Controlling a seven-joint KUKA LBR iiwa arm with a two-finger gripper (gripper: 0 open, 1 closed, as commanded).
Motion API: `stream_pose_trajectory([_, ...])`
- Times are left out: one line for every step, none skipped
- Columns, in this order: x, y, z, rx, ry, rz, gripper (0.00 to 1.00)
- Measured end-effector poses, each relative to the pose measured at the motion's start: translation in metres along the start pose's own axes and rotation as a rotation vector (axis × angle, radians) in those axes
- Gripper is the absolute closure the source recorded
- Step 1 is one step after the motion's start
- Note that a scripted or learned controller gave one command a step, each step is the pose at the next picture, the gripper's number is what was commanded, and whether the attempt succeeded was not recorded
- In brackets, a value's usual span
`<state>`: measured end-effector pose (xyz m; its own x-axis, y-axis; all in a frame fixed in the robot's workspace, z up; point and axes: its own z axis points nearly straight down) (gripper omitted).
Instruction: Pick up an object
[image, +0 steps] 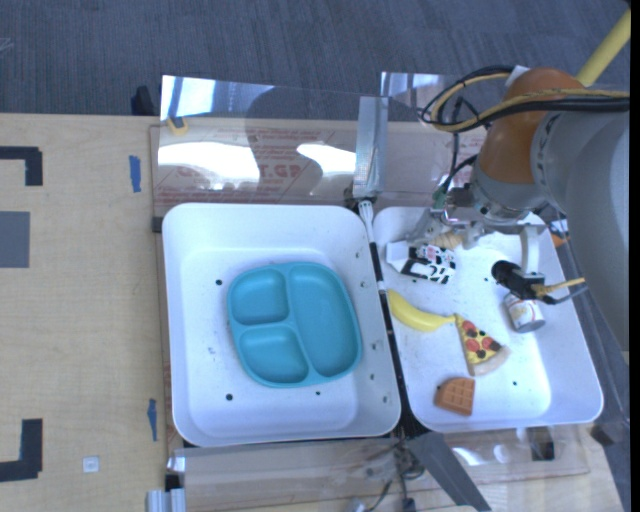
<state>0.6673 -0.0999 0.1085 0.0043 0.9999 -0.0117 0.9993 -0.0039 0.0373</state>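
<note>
My gripper (446, 232) hangs over the back left part of the right bin (570, 385). Just below it, toward the front, is a small black-and-white cow toy (430, 263), close to the bin's left wall. Whether the gripper touches the toy cannot be made out. A yellow banana (415, 313) lies in front of the toy. A pizza slice (480, 345) and a brown waffle piece (455, 396) sit nearer the front of the same bin.
The left bin (190, 250) holds a teal divided plate (293, 323) in its middle. A clear upright panel (260, 130) stands behind both bins. The grey arm with its orange band (515, 140) covers the right bin's back right corner.
</note>
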Motion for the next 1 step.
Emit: stream_pose_trajectory([-0.0039,-0.0238,-0.0014,-0.015,0.008,-0.005,0.00])
